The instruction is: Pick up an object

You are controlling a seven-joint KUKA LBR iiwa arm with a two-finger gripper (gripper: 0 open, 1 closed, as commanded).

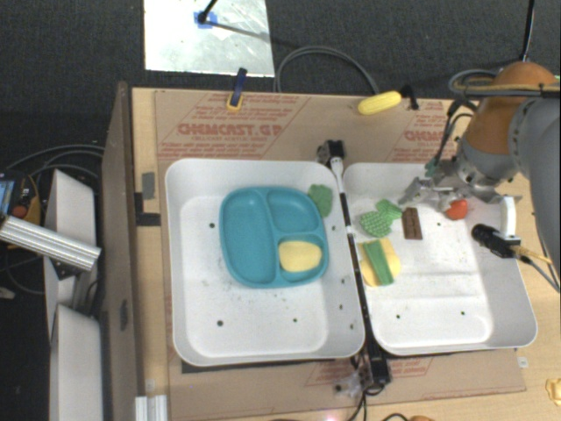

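Note:
My gripper (pixel 419 191) hangs low over the back of the right bin (pixel 456 323), reaching in from the right. A small red-orange object (pixel 456 208) lies just right of it, partly under the wrist. A brown block (pixel 411 224) sits just below the gripper's tip, and a green textured piece (pixel 379 219) lies to its left. A green and yellow object (pixel 379 261) rests nearer the front, by the bin's left wall. Nothing shows between the fingers.
The left bin (pixel 202 323) holds a blue divided plate (pixel 254 235) with a yellow object (pixel 300 255) in its lower right compartment. A green item (pixel 321 198) lies by the plate's far right corner. A yellow object (pixel 379 103) lies on the bench behind the bins.

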